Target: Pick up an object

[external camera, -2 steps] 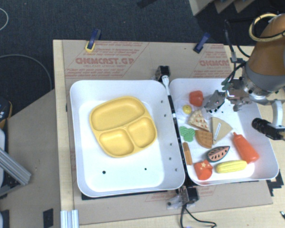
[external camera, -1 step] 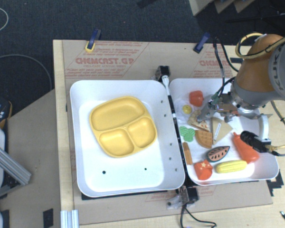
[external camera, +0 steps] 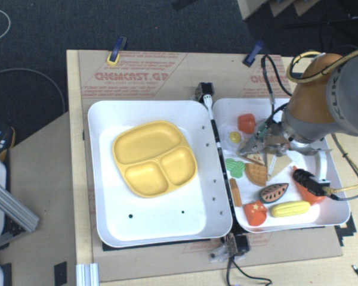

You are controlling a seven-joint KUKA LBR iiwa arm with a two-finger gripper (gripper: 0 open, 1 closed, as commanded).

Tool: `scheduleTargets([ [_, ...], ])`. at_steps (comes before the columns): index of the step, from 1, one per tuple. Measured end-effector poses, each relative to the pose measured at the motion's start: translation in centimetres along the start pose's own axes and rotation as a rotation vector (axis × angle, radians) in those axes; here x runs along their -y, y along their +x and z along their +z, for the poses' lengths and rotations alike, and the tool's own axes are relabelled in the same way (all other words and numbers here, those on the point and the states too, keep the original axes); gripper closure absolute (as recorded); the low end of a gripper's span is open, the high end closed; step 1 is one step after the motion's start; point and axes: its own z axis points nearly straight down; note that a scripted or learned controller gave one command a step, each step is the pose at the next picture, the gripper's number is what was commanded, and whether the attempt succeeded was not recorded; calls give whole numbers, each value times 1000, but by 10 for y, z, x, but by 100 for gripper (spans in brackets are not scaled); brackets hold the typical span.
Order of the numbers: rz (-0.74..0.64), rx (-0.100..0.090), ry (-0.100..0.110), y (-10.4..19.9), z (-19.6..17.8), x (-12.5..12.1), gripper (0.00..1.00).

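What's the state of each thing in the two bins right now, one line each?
yellow divided plate: upright in the left bin, compartments bare
gripper: low in the right bin among the toy food
corn cob: lying flat near the front rim
red tomato: resting at the back, untouched
waffle: flat beside the green leaf

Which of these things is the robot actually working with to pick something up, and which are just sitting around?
Part of the job: the gripper, down in the right bin among the toy foods, such as the corn cob, red tomato and waffle.

Just lying about: the yellow divided plate in the left bin, and the clamps.
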Motion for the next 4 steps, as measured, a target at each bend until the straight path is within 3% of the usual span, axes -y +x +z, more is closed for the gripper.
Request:
scheduleTargets([
  [1,-1,4,-15,0,-15,-4,100],
  [2,-1,5,-1,0,-58,-5,100],
  [4,-1,5,-1,-10,-137,-9,100],
])
